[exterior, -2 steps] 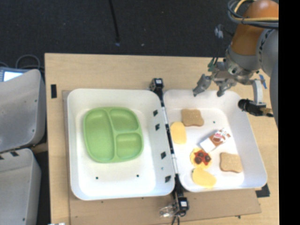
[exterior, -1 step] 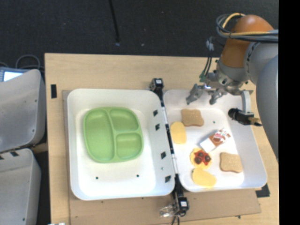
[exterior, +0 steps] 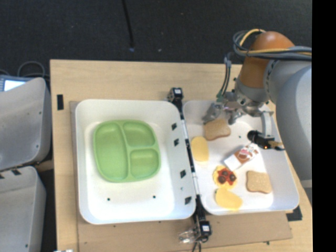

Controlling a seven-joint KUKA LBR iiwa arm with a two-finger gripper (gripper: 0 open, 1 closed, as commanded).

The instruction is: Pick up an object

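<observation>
My gripper (exterior: 223,114) hangs over the far part of the right bin (exterior: 286,193), its fingers spread just above a brown slice of toast (exterior: 216,130); nothing is between them. Nearer in the same bin lie a pale yellow oval piece (exterior: 200,148), a white packet with red print (exterior: 242,156), a small pizza with red topping (exterior: 225,176), a second toast slice (exterior: 258,181) and a yellow wedge (exterior: 228,198).
The left bin (exterior: 86,203) holds a green divided plate (exterior: 126,150). A low ridge with black clips (exterior: 185,156) separates the two bins. The grey arm and orange band (exterior: 262,56) fill the upper right.
</observation>
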